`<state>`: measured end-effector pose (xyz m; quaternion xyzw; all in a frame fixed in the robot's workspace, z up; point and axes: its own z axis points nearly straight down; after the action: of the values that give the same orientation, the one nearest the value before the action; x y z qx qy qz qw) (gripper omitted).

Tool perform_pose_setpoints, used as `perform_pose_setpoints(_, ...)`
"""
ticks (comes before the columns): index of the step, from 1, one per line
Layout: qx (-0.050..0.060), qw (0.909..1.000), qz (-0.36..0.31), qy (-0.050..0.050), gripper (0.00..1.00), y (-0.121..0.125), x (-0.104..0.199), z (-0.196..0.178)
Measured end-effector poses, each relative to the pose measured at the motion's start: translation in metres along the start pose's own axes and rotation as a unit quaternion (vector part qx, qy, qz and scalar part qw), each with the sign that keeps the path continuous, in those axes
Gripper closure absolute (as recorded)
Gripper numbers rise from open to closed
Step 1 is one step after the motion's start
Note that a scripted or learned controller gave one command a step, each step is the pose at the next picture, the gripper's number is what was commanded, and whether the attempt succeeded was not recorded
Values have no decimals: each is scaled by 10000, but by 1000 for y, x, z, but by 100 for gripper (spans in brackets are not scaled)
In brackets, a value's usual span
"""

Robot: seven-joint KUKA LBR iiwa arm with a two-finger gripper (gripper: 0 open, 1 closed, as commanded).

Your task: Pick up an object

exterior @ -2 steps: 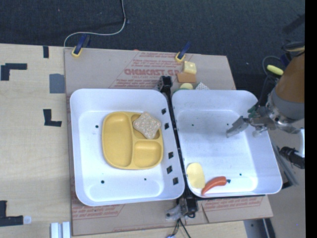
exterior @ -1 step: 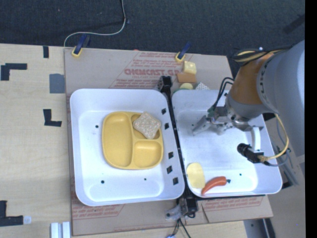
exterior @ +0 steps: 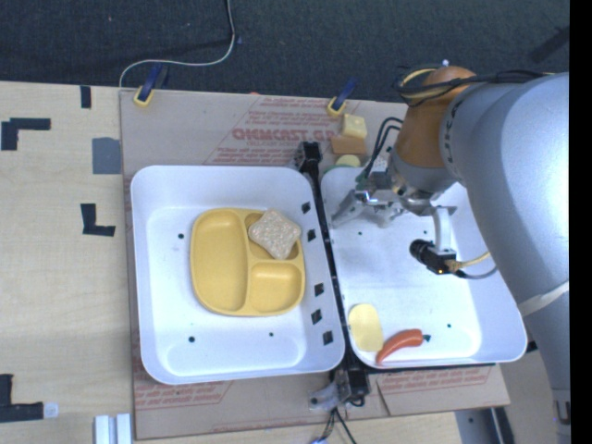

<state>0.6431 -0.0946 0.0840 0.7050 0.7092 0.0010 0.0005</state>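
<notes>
Hanging low over the far corner of the right bin [exterior: 481,345], close to the divider between the bins, the gripper [exterior: 370,197] is seen from above. Whether it is open or closed cannot be told, since grey metal parts and the wrist overlap there. Nothing can be made out in its grasp, and the bin floor just beneath it looks bare.

The nearest loose things are placed well apart from it: a pale yellow piece [exterior: 364,325] and an orange-red piece [exterior: 400,343], lying just beside each other at the near edge of the same bin. A tan block [exterior: 275,234] is rested on a yellow divided plate [exterior: 231,266] in the left bin [exterior: 153,276].

A closing on bare plastic is judged the main risk if the grasp is made where the gripper now stands. The bin wall or divider could also be struck at so tight a corner. Were the two near pieces sought, one could be nudged away by contact with the other.

Much of the right bin's far side is covered by the arm [exterior: 518,174]. A yellowish block [exterior: 351,135] beyond the rim is only partly legible
</notes>
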Motion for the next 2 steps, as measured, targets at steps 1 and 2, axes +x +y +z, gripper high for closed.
perform_pose_setpoints(1,6,10000,15,-3,0,26,-7,0)
perform_pose_setpoints(2,18,10000,11,-14,100,25,-7,-10)
